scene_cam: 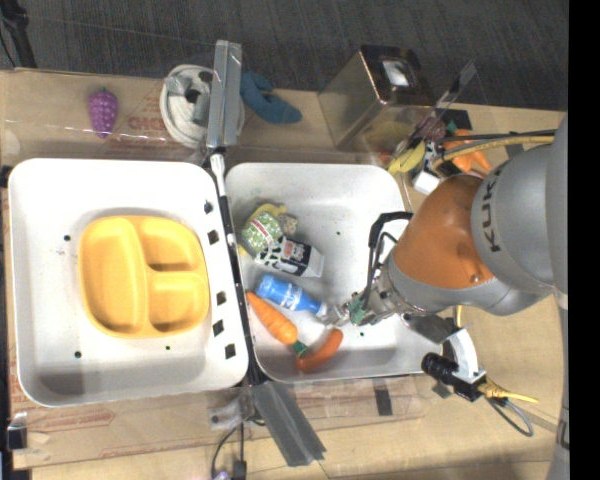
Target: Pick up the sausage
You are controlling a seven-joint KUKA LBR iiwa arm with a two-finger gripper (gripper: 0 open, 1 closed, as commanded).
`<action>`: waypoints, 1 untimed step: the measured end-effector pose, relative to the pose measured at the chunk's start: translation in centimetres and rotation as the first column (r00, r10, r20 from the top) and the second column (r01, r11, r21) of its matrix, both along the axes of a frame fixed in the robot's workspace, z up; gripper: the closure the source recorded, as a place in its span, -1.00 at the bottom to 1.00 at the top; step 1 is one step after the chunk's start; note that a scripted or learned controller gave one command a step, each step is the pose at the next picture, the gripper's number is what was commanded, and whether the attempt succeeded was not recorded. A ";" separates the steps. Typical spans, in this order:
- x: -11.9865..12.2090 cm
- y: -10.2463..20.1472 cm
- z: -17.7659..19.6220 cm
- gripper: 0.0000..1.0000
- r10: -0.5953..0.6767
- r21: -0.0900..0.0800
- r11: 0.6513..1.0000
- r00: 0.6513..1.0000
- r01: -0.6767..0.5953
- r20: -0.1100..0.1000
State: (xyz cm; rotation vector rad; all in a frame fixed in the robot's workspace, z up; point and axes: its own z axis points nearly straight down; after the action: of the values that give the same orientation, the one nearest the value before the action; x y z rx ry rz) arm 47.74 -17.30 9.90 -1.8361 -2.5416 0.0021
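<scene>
The grey and orange arm (pixel 460 243) lowers its gripper (pixel 361 311); its grip cannot be told. The sausage (pixel 321 349) lies just below-left: small, smooth, likely slippery, best pinched mid-length.

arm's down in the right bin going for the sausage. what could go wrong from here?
1. Clutter: the sausage lies against the carrot near the right bin's front wall, so a grasp may catch the carrot or hit the wall.
2. The blue bottle lies between the gripper and the carrot; a sweep could knock it.
3. The gripper sits above and right of the sausage, so closing here likely grabs nothing.
</scene>
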 end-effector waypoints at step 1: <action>6.8 4.2 -0.9 1.00 0.210 -0.002 0.978 0.978 -0.210 0.002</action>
State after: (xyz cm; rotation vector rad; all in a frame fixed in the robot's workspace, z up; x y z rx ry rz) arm 54.55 -13.12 9.01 -1.5586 -2.7241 0.0023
